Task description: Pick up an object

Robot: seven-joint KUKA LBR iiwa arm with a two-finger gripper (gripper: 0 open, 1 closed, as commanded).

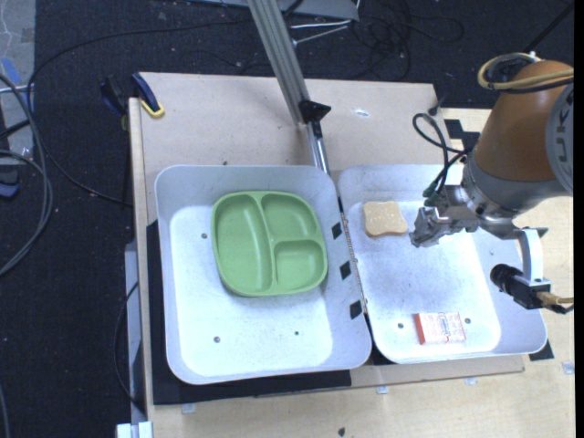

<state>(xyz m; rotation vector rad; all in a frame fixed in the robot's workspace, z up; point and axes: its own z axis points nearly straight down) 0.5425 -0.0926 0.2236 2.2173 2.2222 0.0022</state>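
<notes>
On the table (pixel 228 108), the left bin (pixel 182 336) holds a green divided plate (pixel 271 243). In the right bin (pixel 493 336), a slice of bread (pixel 384 218) lies near the far-left corner, just right of the plate across the bins' shared edge. The pincer (pixel 425 231) hangs just right of the bread, nothing visibly between its tips; I cannot tell how wide it stands. A small red-and-white packet (pixel 441 327) sits well nearer the camera than the bread. A good grasp likely means centring over the bread, then descending squarely.

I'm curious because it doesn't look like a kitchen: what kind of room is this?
Probably a robot lab: a robot arm reaches over two white bins on a wooden bench, with cables across the dark floor.
</notes>
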